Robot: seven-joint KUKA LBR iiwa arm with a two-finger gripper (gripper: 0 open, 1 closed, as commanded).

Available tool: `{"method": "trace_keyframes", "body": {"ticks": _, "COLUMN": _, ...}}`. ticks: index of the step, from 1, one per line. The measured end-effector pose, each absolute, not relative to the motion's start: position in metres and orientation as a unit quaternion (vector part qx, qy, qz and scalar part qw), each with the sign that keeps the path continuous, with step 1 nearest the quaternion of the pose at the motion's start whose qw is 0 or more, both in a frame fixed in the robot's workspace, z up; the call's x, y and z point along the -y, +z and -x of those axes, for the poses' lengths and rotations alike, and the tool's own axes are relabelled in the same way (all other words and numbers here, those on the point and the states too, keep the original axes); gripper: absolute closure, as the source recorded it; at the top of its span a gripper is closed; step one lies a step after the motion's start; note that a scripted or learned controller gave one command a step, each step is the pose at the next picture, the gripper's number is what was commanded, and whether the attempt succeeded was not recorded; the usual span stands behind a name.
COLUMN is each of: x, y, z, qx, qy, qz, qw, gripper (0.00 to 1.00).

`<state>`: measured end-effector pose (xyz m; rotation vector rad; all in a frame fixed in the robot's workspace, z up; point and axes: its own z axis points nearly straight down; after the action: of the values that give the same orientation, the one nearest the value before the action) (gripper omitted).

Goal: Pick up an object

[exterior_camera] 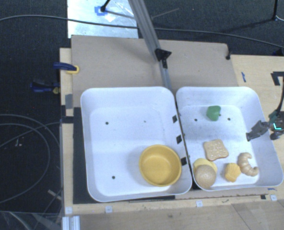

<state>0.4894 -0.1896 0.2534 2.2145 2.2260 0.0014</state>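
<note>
The right bin [257, 99] holds several small objects. A green piece [213, 112] lies near its back. A slice of toast [215, 149] sits in the middle, with a croissant [247, 164] and a small yellow piece [231, 172] toward the front right. A round tan and yellow object [205, 172] rests at the front left corner. My gripper [257, 131] hangs at the bin's right rim, right of the toast and apart from every object. Nothing shows in its grasp.
A yellow bowl [159, 165] stands at the front right of the left bin [99, 104]. A grey slanted pole [147, 28] crosses above the back of the bench. Blue and yellow clamps [60, 75] sit at the bench's left edge.
</note>
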Motion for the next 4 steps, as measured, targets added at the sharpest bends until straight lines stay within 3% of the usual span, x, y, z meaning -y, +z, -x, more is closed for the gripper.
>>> {"method": "trace_keyframes", "body": {"ticks": 1, "x": 0.190, "y": 0.254, "z": -0.490, "qx": -0.709, "qy": 0.0005, "qz": -0.705, "qw": 0.001, "gripper": 0.00}}
{"method": "trace_keyframes", "body": {"ticks": 3, "x": 0.200, "y": 0.144, "z": -0.488, "qx": -0.707, "qy": -0.0008, "qz": -0.707, "qw": -0.002, "gripper": 0.00}}
{"method": "trace_keyframes", "body": {"ticks": 4, "x": 0.201, "y": 0.095, "z": -0.490, "qx": -0.707, "qy": 0.0008, "qz": -0.707, "qw": 0.002, "gripper": 0.00}}
